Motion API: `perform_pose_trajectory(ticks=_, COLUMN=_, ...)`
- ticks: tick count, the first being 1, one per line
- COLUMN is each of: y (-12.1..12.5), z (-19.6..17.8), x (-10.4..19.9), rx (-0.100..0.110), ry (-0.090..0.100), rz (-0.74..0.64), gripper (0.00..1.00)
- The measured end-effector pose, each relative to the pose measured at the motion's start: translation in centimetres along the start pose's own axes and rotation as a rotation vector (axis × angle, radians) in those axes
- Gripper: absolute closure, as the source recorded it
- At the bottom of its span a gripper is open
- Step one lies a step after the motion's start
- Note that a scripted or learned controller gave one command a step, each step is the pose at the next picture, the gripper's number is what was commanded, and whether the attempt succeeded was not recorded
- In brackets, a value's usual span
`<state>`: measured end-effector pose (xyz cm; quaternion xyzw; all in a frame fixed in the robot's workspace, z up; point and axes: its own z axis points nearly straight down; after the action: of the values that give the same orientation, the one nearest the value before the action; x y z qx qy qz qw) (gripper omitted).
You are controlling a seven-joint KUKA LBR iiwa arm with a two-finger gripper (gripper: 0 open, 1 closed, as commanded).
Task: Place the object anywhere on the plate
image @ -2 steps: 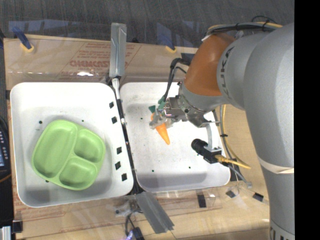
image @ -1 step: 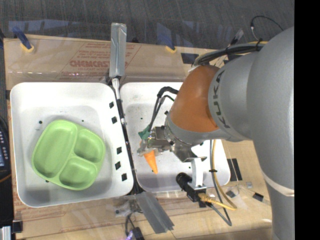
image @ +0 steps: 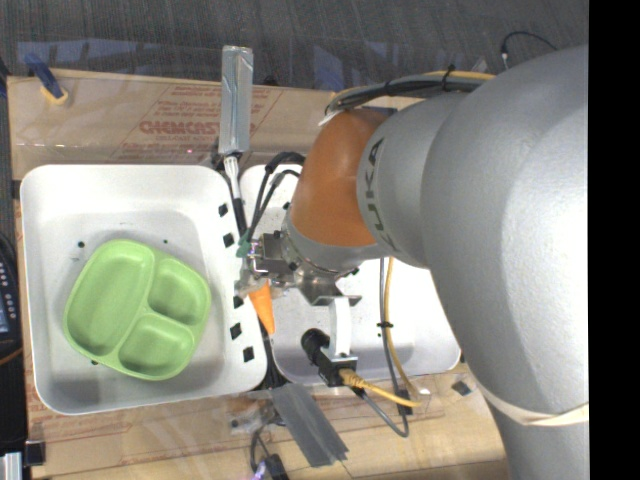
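Observation:
A light green plate (image: 137, 310) with three compartments lies in the left bin (image: 50, 198), toward its front left. A small orange object (image: 262, 308), long and tapered, shows at the left edge of the right bin (image: 420, 343), by the wall between the two bins. My gripper (image: 258, 284) hangs right over it, under the orange wrist band, and the object pokes out from below the gripper's tip. The wrist hides how the two touch.
The big grey arm (image: 480, 228) covers most of the right bin. Black and yellow cables (image: 385, 393) trail over that bin's front rim. A grey bar (image: 236, 98) stands at the back between the bins. Brown cardboard lies behind them.

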<state>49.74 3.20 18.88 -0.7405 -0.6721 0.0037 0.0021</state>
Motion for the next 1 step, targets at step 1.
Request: perform_pose_trajectory(ticks=1, y=3.11, z=2.79, x=7.38, rx=0.002, ry=0.000, rz=0.081, gripper=1.00)
